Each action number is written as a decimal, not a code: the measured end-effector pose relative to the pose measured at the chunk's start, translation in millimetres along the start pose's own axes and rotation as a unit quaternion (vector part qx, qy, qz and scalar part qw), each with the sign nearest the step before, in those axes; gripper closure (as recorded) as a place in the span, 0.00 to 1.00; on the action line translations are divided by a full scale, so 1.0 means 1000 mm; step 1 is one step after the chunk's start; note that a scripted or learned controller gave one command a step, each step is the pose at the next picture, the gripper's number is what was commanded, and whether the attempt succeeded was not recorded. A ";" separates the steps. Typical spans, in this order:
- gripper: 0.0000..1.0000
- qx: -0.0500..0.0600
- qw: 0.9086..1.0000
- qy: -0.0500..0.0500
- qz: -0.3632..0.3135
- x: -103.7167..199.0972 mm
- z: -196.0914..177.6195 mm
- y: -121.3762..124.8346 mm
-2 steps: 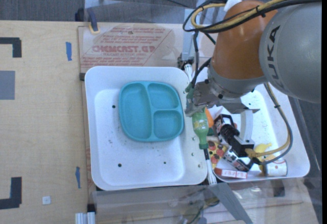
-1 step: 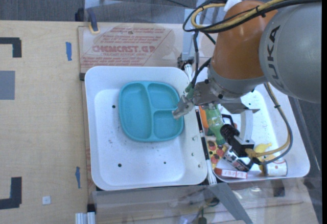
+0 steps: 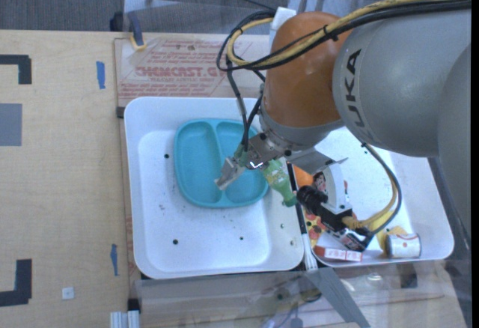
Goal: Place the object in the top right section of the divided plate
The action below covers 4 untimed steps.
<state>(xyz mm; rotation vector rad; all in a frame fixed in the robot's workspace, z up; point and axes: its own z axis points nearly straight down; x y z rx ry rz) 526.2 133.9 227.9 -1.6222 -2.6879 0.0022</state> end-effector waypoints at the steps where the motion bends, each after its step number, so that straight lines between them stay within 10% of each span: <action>1: 0.00 -0.002 1.000 -0.001 -0.015 -0.031 -0.080 -0.065; 3: 0.00 0.000 0.995 0.000 -0.096 -0.007 -0.055 -0.056; 4: 1.00 -0.001 0.995 -0.001 -0.095 -0.008 -0.065 -0.055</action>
